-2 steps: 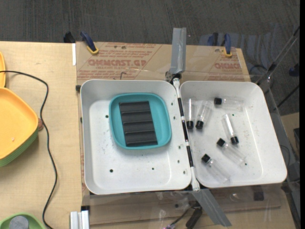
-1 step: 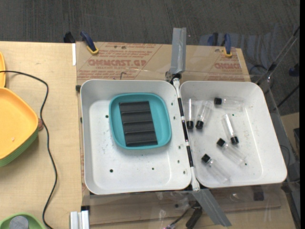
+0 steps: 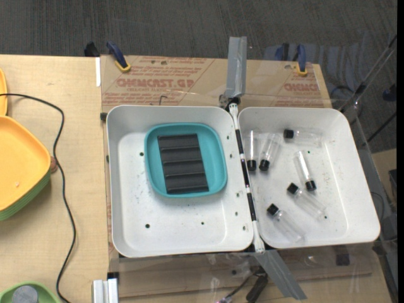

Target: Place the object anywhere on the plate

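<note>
A teal square plate (image 3: 216, 163) lies in the left bin (image 3: 126, 188), toward its upper middle. A dark ribbed rectangular object (image 3: 182, 163) lies flat on the plate, covering most of its middle. Several clear plastic vials with black caps lie scattered in the right bin (image 3: 353, 169): two side by side near its left wall (image 3: 259, 151), one in the middle (image 3: 304, 170), others lower down (image 3: 284, 223). A loose black cap (image 3: 288, 133) sits near the top of that bin.
A grey metal post (image 3: 236, 71) stands behind the seam between the bins. Orange and green plates (image 3: 19, 169) are stacked on the wooden bench at left, with a black cable (image 3: 63, 169) running past them. Blue clamps (image 3: 118, 55) hold the cardboard backing.
</note>
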`<action>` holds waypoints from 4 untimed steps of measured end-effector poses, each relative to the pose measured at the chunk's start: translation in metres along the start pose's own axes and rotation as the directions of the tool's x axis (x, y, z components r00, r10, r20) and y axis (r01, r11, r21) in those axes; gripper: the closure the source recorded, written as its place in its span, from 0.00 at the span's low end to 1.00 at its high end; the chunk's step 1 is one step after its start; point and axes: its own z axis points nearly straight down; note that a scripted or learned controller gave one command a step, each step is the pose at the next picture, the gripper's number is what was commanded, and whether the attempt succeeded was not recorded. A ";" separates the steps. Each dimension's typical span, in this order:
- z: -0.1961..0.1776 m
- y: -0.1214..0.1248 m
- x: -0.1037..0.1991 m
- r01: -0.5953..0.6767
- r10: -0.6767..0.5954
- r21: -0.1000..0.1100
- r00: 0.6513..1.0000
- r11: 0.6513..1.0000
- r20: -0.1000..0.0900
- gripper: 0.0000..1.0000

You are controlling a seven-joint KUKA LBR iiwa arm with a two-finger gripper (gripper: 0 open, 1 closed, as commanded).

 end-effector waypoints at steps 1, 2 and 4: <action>0.000 0.000 0.000 -0.106 0.106 0.000 0.994 0.994 0.001 0.00; 0.000 0.000 0.000 -0.105 0.105 0.000 0.994 0.994 0.001 0.00; 0.001 0.000 0.000 -0.104 0.104 0.001 0.995 0.995 0.002 0.00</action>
